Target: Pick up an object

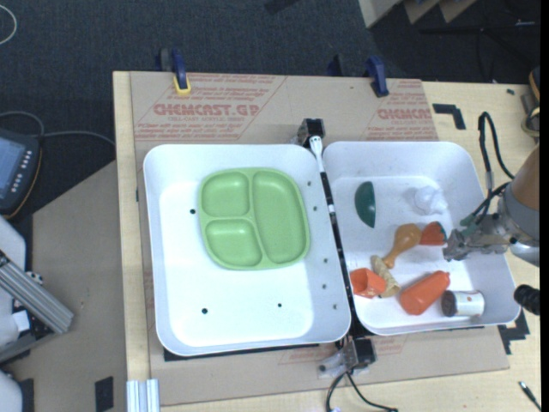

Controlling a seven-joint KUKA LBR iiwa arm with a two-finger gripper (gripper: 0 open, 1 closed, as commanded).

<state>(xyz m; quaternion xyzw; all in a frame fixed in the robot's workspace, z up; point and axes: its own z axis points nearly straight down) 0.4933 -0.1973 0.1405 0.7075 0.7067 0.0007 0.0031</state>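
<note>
From my remote screen I count 2 white bins: the left bin [171,307] and the right bin [403,154], side by side on the bench. In the left bin there is 1 thing, a green divided plate [255,218] w/ 3 compartments. In the right bin I count approx. 6 small objs: 1 dark green piece [366,203], 1 clear whitish item [426,199], 1 tan and orange toy [407,239], 1 small orange cup-like item [368,282], 1 bigger orange-red obj [424,292], and 1 white cylinder w/ dark end [462,303]. On the far edge of the board I see 2 blue clamps, the left clamp [178,68] and the right clamp [376,73]. Also 1 arm, w/ 1 gripper [456,245].
</note>
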